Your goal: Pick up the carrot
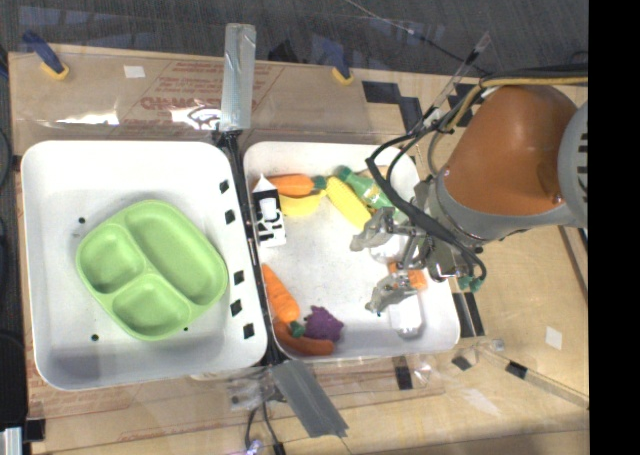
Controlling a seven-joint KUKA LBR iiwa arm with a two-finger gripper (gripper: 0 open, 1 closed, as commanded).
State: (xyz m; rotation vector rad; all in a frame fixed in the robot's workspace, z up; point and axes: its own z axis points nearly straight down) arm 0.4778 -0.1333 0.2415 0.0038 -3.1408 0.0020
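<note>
Two shallow white bins sit side by side on the bench, and we see the gripper (384,268) low over the right bin (330,333), near its right wall, hanging from the grey arm with its orange band (510,148). Its two fingers stand apart: one fingertip (362,240) points up-left, the other (380,301) sits lower, and between them we see only bare white bin floor. A small orange patch (413,278) shows just behind the fingers, close against the wrist hardware; we cannot tell whether it is a toy or part of the tool.

Well to the left of the gripper and somewhat nearer the front edge lies the carrot (279,295), slanted along the bin's left wall. Just beside its lower end sit a purple toy (322,323) and a reddish-brown piece (305,346) at the front wall, the latter touching the carrot's tip or nearly so.

Beyond the gripper, toward the far wall, we find a yellow corn cob (347,200) with a green husk, closest to the fingers. Left of it are a yellow piece (300,205) and a second orange vegetable (292,184). A black-and-white tag (268,218) lies against the left wall.

Farther left, well apart from the gripper, the left bin (60,173) holds a green divided plate (150,268).
</note>
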